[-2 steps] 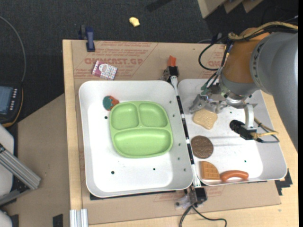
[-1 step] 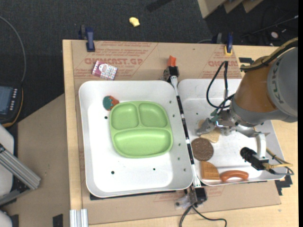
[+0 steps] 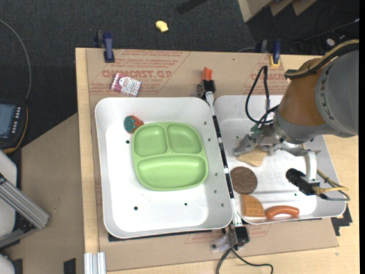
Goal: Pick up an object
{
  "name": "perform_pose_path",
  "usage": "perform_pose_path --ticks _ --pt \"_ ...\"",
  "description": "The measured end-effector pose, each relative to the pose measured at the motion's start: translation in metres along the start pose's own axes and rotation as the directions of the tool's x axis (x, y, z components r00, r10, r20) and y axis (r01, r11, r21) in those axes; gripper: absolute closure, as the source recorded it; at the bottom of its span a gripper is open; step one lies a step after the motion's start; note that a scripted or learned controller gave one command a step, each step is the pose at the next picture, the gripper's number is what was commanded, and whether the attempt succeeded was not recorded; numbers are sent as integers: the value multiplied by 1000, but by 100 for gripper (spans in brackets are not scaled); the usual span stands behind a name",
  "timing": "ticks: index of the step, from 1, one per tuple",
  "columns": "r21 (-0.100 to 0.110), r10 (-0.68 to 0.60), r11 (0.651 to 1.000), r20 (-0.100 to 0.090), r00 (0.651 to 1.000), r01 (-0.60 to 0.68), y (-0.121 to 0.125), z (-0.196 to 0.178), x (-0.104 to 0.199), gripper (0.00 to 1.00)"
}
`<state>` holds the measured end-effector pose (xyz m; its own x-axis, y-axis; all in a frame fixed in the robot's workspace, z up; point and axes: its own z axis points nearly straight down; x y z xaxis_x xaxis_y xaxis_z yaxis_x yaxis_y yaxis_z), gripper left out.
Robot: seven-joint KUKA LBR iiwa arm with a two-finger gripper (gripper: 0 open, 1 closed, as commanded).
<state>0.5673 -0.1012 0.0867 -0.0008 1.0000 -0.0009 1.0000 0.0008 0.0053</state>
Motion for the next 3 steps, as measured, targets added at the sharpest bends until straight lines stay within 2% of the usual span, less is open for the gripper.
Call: perform_pose_path --ticks 1,2,3 --pt "-1 3 1000 2 1000 -3 38 0 -47 0" --pt "2 3 1000 -1 1000 -3 18 0 -62 0" --pt "2 0 1000 -1 1000 0 27 1 -68 0"
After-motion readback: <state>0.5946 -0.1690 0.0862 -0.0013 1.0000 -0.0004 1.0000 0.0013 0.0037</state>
